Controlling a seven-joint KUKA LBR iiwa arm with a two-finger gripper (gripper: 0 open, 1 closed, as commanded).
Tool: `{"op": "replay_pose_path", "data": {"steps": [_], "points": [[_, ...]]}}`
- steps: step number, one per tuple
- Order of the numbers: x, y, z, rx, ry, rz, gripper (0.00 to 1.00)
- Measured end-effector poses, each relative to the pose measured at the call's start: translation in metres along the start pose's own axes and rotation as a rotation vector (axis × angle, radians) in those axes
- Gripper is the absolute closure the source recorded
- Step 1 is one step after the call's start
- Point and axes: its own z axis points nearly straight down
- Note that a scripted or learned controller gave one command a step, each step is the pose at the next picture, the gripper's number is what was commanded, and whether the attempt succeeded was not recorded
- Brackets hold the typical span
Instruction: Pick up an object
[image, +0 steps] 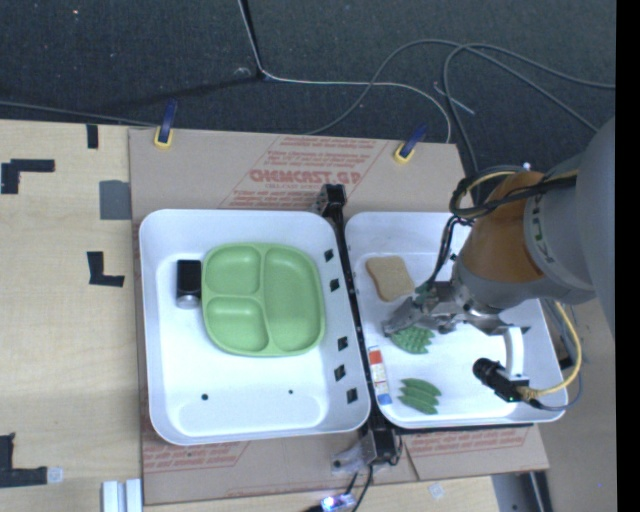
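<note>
Gripper is low in the right bin, jaws spread open over a green leafy toy lying right beneath them, nothing clamped. Slice of bread just beyond the jaws, green pea pod nearer the camera, marker off beside the divider.

Place: a robot lab, a test bench.
Bench: wooden top with black tape marks, cardboard sheet held by clamps.
Setup: two white bins side by side, loose cables trailing behind.
Machine: grey robot arm reaching in.
</note>
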Motion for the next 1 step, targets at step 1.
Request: {"op": "replay_pose_path", "data": {"steps": [1], "points": [[-0.0002,0.0008,-0.0126,-0.002,0.0,0.0,1.0]]}}
